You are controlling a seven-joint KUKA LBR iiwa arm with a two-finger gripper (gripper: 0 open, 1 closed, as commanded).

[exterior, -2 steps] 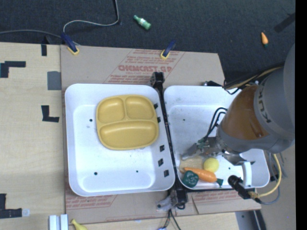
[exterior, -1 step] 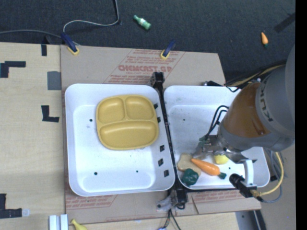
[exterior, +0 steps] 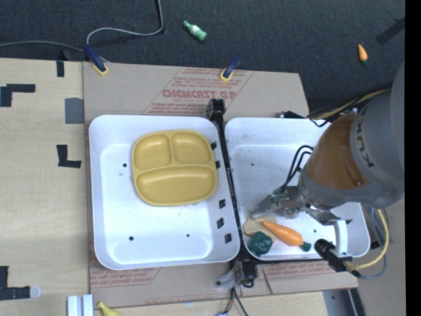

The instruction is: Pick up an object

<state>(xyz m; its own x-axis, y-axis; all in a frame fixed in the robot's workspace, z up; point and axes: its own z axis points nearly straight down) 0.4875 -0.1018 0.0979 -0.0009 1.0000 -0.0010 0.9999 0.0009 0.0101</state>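
Cardboard covers our bench under two bins, and our tool (exterior: 271, 203), grip state unreadable, hangs just above the carrot (exterior: 283, 232), which we fear could roll aside against the green toy (exterior: 260, 243).

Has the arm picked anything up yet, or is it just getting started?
Nothing looks lifted yet. The orange carrot, the dark green piece and a beige piece lie in the right bin. The end effector is low, just above them. Grasping and lifting remain. The yellow divided tray sits in the left bin.
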